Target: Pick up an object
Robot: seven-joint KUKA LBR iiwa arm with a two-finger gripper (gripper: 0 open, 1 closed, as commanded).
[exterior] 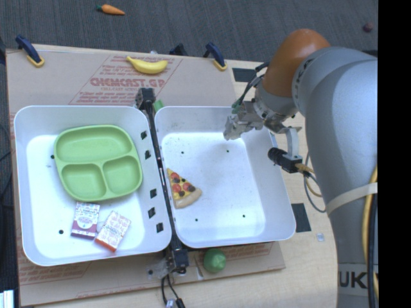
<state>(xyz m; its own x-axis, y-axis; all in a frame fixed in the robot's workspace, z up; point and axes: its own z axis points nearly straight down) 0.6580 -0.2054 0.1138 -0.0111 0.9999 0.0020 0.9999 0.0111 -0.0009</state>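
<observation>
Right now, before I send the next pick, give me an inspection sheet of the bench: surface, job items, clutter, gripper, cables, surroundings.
Surface: two white bins, left bin and right bin, side by side on printed cardboard held by blue clamps.
Job's things: pizza slice in the right bin near the divider; green divided plate and two small packets in the left bin.
Clutter: banana on the cardboard behind the bins; green ball at the front edge.
Gripper: gripper over the right bin's back edge, nothing seen in it.
Cables: black cable at the front; cable by the arm.
Surroundings: carrot on grey carpet.
</observation>
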